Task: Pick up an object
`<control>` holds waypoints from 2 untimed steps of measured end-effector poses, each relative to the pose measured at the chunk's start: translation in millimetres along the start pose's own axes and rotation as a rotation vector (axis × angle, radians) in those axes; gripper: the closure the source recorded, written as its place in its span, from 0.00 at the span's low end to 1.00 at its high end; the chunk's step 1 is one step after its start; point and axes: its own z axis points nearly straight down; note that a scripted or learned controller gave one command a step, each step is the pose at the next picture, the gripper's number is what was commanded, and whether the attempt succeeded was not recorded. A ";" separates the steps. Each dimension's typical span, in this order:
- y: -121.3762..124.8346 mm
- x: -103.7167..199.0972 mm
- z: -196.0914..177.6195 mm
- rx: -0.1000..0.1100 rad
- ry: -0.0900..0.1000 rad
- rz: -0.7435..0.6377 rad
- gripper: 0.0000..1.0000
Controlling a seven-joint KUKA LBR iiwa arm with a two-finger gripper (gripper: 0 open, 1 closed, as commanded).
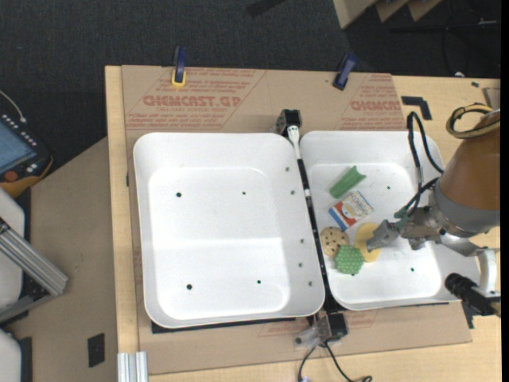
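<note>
Camera view: approach step, nothing grasped yet by the look of it. Arm [469, 185] in from right edge of frame, orange band above the wrist, hand [380, 236] low over right bin [398, 293], pointing left toward the cluster. Open or closed: cannot tell from this angle, tip too small and dark.

Candidates all in right bin, left-centre of it: green block [347, 181] uppermost, tilted; red-white-blue packet [351, 208] just below; yellow piece [367, 235] touching or just beside the hand tip; tan cookie-like disc [332, 237] near the bin's left wall; green bumpy ball [347, 259] lowest, with another yellow bit [371, 255] at its right. Left bin [215, 146] at frame centre-left, on the cardboard-covered worktop [119, 213].

Likely target: yellow piece, maybe green bumpy ball. Next move, as judged: settle straight over one item, close, lift clear. Risk: items packed close, neighbour likely nudged or pinched along; flat packet hard to get under.
</note>
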 end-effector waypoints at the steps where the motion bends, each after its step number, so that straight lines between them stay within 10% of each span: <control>1: -0.2 5.2 49.1 -0.005 -0.002 0.000 0.00; 2: 1.0 4.2 36.0 -0.012 -0.005 0.001 1.00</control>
